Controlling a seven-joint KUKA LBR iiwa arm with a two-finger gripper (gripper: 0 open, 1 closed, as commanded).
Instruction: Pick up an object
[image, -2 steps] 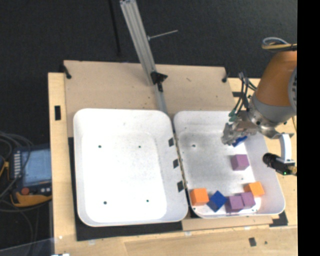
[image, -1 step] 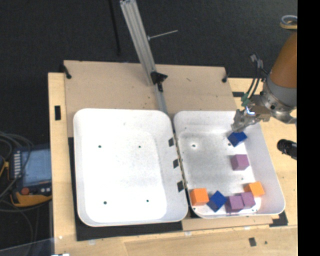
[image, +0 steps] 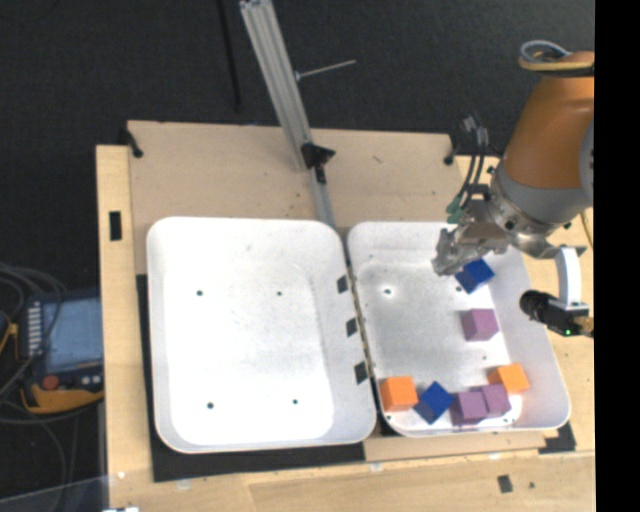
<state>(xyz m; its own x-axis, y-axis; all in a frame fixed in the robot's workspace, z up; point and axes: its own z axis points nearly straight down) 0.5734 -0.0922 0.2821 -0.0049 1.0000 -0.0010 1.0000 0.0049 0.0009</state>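
My gripper hovered in the right bin, just beside a blue cube; finger state indiscernible.

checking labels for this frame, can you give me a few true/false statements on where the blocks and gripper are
1. All the blocks lie in the right bin. True.
2. The gripper is over the left bin. False: it is over the right bin, beside the upper blue block.
3. There are two orange blocks. True: one near the bin's lower left, one near its lower right.
4. The lone purple block touches the lower blue block. False: they lie apart, with bare bin floor between them.
5. There are three blue blocks. False: two.
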